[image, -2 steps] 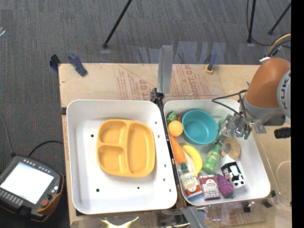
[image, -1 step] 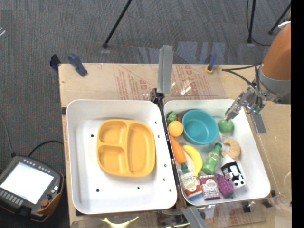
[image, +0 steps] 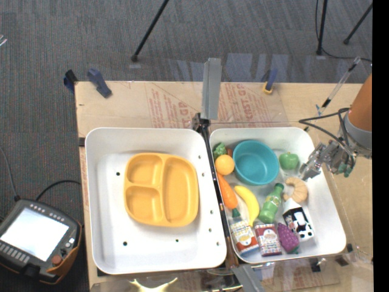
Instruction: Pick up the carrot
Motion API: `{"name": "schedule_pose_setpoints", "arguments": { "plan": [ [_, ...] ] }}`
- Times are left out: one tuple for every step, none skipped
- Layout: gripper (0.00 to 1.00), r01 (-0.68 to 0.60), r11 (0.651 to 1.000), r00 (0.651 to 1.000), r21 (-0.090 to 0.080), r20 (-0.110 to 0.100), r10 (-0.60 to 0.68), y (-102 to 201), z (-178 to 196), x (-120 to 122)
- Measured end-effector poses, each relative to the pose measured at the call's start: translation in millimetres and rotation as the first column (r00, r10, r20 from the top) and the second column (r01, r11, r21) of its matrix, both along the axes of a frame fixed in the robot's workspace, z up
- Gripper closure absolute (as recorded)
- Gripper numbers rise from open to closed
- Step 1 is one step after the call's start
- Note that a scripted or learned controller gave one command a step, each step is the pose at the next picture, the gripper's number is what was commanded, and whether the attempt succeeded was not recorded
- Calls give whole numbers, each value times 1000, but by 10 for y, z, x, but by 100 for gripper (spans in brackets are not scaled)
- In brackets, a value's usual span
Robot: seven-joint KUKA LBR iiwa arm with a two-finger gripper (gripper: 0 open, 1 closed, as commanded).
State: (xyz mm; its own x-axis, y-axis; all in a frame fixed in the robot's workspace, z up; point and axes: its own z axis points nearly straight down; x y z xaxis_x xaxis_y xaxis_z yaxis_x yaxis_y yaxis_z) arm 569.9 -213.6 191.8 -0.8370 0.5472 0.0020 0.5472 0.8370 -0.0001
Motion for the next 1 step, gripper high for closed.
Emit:
{"name": "schedule_pose_setpoints", "arguments": {
  "plan": [
    [100,9,1000,1000,3,-6,-9,21,-493,-891]
  ]
}}
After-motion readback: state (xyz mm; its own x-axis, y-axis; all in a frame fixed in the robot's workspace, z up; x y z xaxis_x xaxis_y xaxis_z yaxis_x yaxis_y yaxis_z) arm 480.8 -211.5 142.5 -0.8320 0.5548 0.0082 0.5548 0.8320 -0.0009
